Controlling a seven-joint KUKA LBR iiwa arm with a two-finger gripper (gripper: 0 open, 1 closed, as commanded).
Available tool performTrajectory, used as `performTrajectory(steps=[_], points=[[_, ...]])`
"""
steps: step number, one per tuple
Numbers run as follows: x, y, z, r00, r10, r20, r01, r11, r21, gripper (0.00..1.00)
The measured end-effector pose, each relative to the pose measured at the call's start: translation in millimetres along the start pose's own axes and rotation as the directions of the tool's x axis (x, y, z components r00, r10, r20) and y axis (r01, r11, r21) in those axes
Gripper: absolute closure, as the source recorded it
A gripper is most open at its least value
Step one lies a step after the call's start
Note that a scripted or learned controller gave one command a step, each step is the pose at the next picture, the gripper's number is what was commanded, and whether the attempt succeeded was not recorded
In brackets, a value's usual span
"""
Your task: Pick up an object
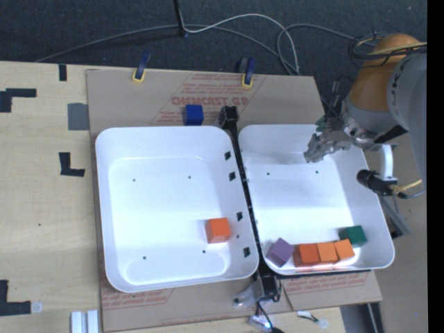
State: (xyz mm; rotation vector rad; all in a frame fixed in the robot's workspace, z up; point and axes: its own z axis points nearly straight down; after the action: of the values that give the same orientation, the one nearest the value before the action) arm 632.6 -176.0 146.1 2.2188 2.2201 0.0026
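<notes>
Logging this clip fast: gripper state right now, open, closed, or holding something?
Gripper: cannot be told; it sits above the right bin near its far edge, nothing visibly held.

Dark carpet-like floor (83,12) beyond a pale wooden bench (41,207), cables (229,26) trailing.

camera: single, fixed above the worktop (41,186) | looked down at a slant | moderately far, both bins framed centrally | arm (388,89) entered at upper right

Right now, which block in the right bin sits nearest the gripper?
The green block, at the row's right end. The orange blocks and purple block lie farther from the gripper.
</notes>
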Motion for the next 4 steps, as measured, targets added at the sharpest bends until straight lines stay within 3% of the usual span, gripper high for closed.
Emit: performTrajectory(steps=[1, 2, 4], points=[[-6.5, 3.2, -60.5, 1.000, 0.001, 0.000, -0.001, 1.000, -0.001, 1.00], [-6.3, 3.6, -74.9, 1.000, 0.000, -0.001, 0.000, 1.000, 0.002, 1.00], [102.4, -22.6, -74.5, 1.000, -0.004, -0.002, 0.004, 1.000, 0.002, 1.00]])
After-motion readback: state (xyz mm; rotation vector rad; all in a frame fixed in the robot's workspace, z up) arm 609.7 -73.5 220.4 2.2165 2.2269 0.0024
